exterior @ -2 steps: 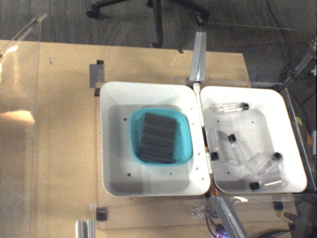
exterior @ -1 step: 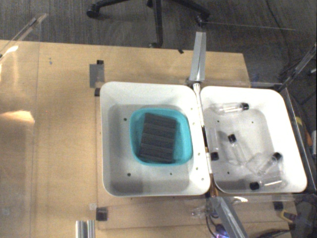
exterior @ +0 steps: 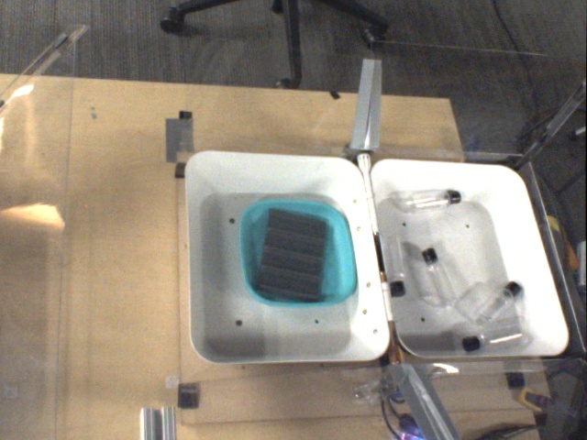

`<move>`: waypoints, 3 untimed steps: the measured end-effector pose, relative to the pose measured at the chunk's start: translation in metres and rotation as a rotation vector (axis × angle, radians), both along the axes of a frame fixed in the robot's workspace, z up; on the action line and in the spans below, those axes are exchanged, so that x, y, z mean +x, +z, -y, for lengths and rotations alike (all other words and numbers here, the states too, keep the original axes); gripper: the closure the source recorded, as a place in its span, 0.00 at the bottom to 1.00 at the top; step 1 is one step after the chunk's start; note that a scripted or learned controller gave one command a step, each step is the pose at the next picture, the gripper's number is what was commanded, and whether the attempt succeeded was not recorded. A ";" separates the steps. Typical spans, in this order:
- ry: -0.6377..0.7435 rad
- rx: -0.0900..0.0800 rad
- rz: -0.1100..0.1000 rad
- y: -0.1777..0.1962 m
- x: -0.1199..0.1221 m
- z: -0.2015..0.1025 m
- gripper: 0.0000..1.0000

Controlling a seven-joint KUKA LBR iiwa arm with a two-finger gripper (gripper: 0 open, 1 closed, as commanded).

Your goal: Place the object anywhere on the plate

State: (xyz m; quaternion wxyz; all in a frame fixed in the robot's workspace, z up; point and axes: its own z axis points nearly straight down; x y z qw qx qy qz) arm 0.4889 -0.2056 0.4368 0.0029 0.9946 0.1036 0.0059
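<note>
Dark ridged block (exterior: 293, 256) lies flat on teal plate (exterior: 344, 255).

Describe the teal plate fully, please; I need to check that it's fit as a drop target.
The teal plate is a rounded-square dish with a raised rim, looking like smooth plastic. It lies flat near the middle of the left bin, on its floor. A dark grey ribbed block rests on it, covering most of its centre.

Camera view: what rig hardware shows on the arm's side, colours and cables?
Dark metal bars run along the right bin. Below its near corner sit a silver strut and thin cables. A grey post stands above the bins' seam.
</note>
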 end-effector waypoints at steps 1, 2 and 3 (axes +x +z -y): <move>0.002 -0.001 -0.002 -0.001 0.072 -0.001 0.00; 0.004 0.000 -0.003 -0.002 0.146 -0.002 0.00; 0.003 0.001 -0.001 -0.001 0.175 -0.002 0.00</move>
